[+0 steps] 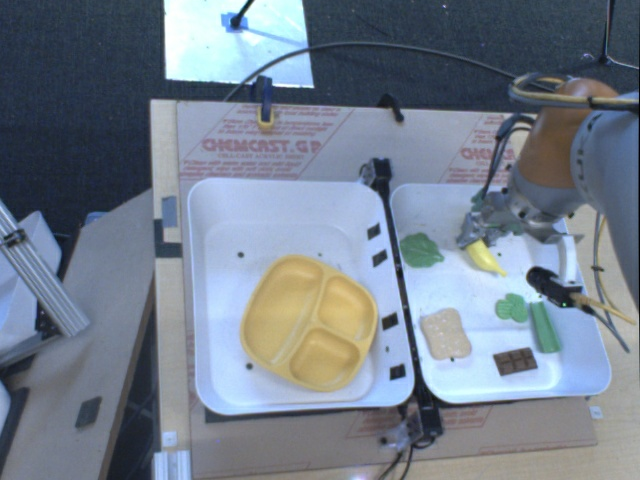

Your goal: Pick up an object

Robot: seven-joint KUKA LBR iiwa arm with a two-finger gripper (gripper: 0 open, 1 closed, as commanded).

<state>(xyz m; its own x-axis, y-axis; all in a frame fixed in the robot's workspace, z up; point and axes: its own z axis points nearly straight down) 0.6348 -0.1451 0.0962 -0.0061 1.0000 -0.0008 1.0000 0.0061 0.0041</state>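
Banana (487, 257) under fingers (478, 230), grip unclear; white bins (300, 196) on cardboard-topped bench (300, 143), dark carpet (80, 68).

1. A dark carpeted floor (80, 58) is spreading behind and left of the bench (170, 268).
2. A pale, shiny sheet (235, 28) is lying on the floor beyond the bench's far edge, catching the light.
3. A brown protective board (300, 143) printed with red lettering is covering the bench top.
4. An aluminium bar (40, 273) is slanting past the bench's left side.
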